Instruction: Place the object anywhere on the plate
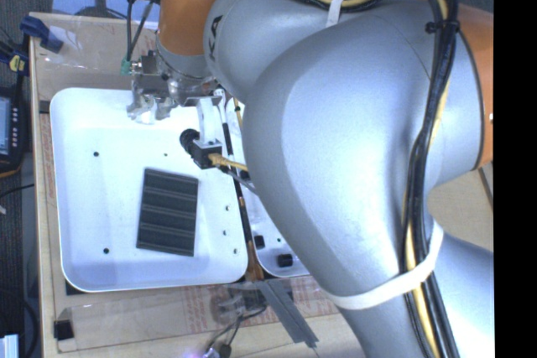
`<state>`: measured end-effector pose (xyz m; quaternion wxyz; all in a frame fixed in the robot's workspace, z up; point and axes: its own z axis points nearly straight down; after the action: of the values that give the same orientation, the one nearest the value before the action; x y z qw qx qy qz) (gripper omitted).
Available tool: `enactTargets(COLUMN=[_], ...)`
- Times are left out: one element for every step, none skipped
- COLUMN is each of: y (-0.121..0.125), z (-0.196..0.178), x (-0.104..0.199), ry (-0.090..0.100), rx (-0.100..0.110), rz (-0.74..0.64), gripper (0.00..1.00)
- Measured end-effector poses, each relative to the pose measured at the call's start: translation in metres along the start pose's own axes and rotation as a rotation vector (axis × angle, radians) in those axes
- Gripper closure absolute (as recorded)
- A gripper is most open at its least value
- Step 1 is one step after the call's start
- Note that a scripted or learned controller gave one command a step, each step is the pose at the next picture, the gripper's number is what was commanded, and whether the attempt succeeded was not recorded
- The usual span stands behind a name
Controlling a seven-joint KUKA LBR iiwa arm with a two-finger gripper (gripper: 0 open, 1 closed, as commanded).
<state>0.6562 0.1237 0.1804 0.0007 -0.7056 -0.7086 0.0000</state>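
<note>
While the grey arm (352, 147) covers most of your right bin (281, 264), the gripper (151, 105) hangs at the left bin's (75, 180) upper rim; you cannot tell how it is set. A dark, ribbed rectangular slab (169, 211) lies flat on the smooth white floor, near the lower edge, open room to its left. You cannot make out which item is the object or plate.

Glossy white plastic bin (84, 180) holds a matt dark ribbed slab (169, 211); the arm (352, 138) is smooth satin grey.
</note>
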Motion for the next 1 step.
enactTargets(y=[-0.0007], z=[-0.0187], x=[0.0971], ry=[0.001], rx=[0.000], rz=[-0.121], gripper=[1.00])
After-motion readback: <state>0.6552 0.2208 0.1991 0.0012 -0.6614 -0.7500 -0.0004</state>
